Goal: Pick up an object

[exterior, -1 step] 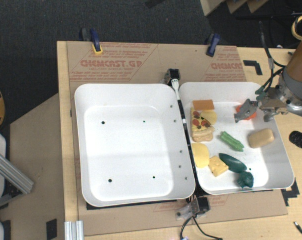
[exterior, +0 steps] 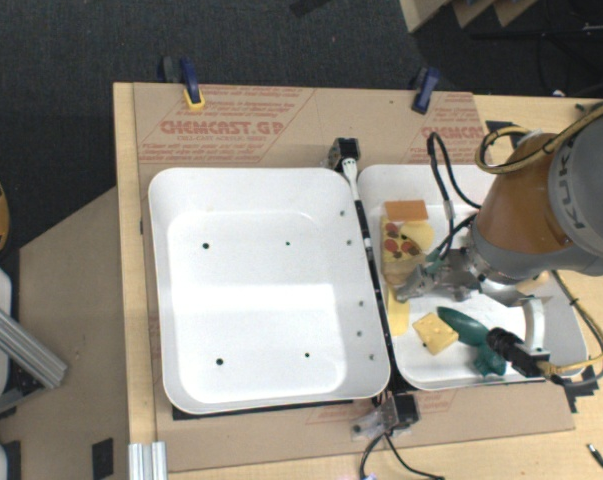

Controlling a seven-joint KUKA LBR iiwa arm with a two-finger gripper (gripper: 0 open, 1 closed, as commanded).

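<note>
My gripper (exterior: 413,286) hangs low over the left part of the right bin (exterior: 551,353), under the grey and orange arm that comes in from the right. Just behind it lies a yellow slab with red spots (exterior: 402,242), and behind that an orange block (exterior: 406,211). A yellow wedge (exterior: 437,334) lies in front of the gripper, with a green object (exterior: 469,328) against its right side. A small yellow piece (exterior: 397,317) rests by the bin's left wall, close below the gripper. I see nothing held.
The left bin (exterior: 171,268) sits beside the right one, and their walls meet along a black strip (exterior: 366,248). The arm's body covers the right bin's back right part. Blue clamps (exterior: 191,78) hold the brown board at the back.
</note>
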